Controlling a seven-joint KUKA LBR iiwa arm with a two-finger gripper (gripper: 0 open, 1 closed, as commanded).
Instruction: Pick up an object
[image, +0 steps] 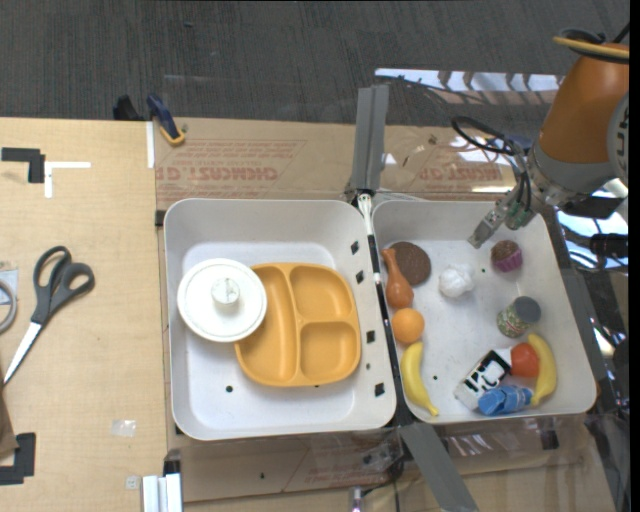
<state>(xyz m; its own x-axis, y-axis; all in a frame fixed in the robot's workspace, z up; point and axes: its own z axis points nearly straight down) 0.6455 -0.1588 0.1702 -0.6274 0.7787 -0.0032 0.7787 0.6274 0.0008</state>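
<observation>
The gripper (490, 228) hangs over the far part of the right bin (570, 300), its fingers pointing down and to the left; whether they are parted or closed cannot be told from this angle, and nothing shows between them. Just beside it, toward the near side, lies one purple ball (507, 257), apart from the fingertips. A little further left sits one white crumpled lump (456, 281), then one brown round disc (409, 262) against one orange-brown pear-shaped piece (398, 283) along the bin's left wall. Below that come one orange (407, 326) and two bananas: one yellow banana (415, 381) near the left wall, a second banana (545, 366) by the right wall. Between them lie one small grey-green can (517, 317), one red tomato-like piece (525, 360), one black-and-white box (484, 377) and one blue item (503, 400). The left bin (190, 390) holds one yellow divided tray (305, 325) with three compartments and one white round lid (222, 298) overlapping its left edge. One pair of scissors (45, 295) lies on the bench (80, 400), well apart.
</observation>
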